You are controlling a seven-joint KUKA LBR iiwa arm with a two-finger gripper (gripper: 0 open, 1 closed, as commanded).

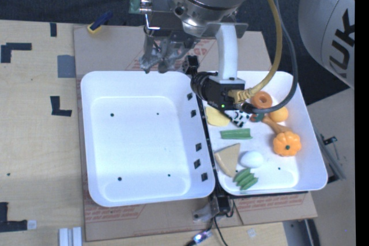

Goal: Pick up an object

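Obliquely from above: a bench with two white bins side by side. The gripper point(161, 61) hangs over the far rim of the left bin point(138, 147), well apart from every loose item. Whether it is open or closed cannot be told, and nothing is seen in its hold. The left bin shows a bare floor.

All candidates for the pick lie in the right bin point(305, 176). An orange ring point(262, 100) sits at the far side, just beside a small orange ball point(279, 114). A pumpkin point(287, 144) lies near the right wall and a green bar point(235, 134) in the middle. A yellow piece point(216, 118) and a spotted piece point(241, 118) lie near the dividing wall. A tan wedge point(228, 158), a white egg point(251, 159) just beside it, and green pods point(247, 179) lie toward the near edge.

By their look these are small toy foods: light, stiff, smooth and not fragile. The egg and ball, being round, would likely roll or slip. The green bar lies flat and clear of its neighbours, so it is probably the easiest, taken across its narrow width at mid-length.
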